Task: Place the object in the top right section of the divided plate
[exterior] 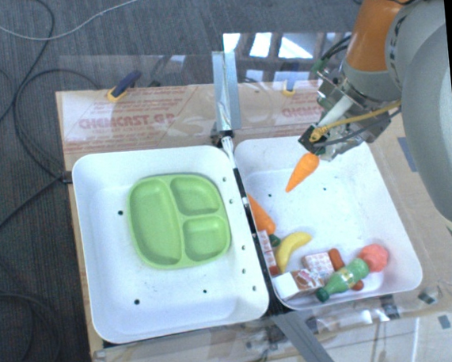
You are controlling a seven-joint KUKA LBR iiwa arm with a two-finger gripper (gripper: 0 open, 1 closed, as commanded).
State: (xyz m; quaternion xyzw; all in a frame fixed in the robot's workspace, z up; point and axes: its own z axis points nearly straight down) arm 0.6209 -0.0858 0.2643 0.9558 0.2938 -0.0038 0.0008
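Observation:
A green divided plate point(179, 220) lies in the left white bin point(111, 307), with one large section on its left and two smaller ones on its right. My gripper point(322, 148) hangs over the upper part of the right bin point(387, 200), shut on the thick end of an orange toy carrot point(302, 171). The carrot slants down and to the left, its tip pointing toward the bin floor. It looks lifted clear of the floor.
At the right bin's front lie a second carrot point(261, 216), a yellow banana point(293, 245), a small printed packet point(316, 267), a green bottle point(343, 278) and a red-orange ball-like toy point(375, 256). A metal post point(227, 96) stands behind the divider between the bins.

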